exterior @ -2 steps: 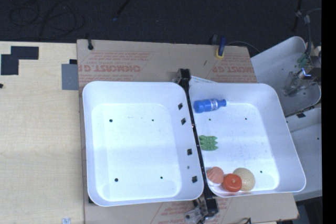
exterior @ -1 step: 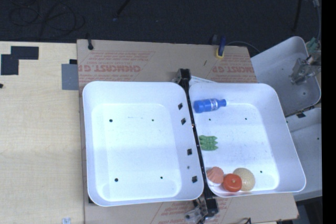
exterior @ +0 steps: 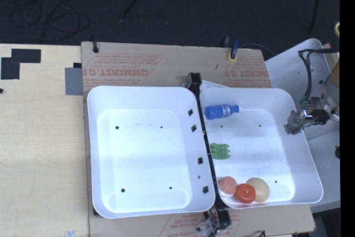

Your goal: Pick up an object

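Well apart, blue bottle, pincer

**Count of things on the bench**

Two shallow white bins sit side by side: the left bin and the right bin. The right bin holds five small objects: one blue bottle lying on its side, one green ridged piece, one pinkish round piece, one red round piece and one pale tan round piece. That makes three round pieces clustered together. One gripper hangs at the right bin's edge.
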